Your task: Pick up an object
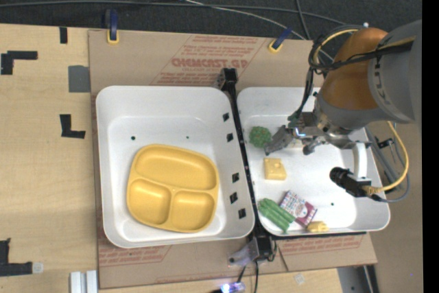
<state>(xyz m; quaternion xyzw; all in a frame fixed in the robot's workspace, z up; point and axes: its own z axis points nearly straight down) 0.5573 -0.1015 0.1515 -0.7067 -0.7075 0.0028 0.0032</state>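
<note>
Right bin [357, 219], contents listed from its near edge to its far edge. Near edge: a small yellow piece [317, 226] against the wall; a pink packet [296, 208] just behind it; a green pod [275, 213] beside the packet toward the divider, its long axis running slantwise from the near edge toward the divider. Middle of the floor: a cheese block [275, 169], alone, square-on, apart from the near-edge cluster. Farther, by the divider: a broccoli floret [260, 136]. Gripper [296, 139]: hangs low over the bin's far half, fingers slightly spread, nothing between them. Broccoli lies just beside the fingertips on the divider side; cheese lies near them toward the near edge. Judged likeliest pick: broccoli, needing a short shift toward the divider. Left bin [110, 120]: a yellow tray [171, 187].
</note>
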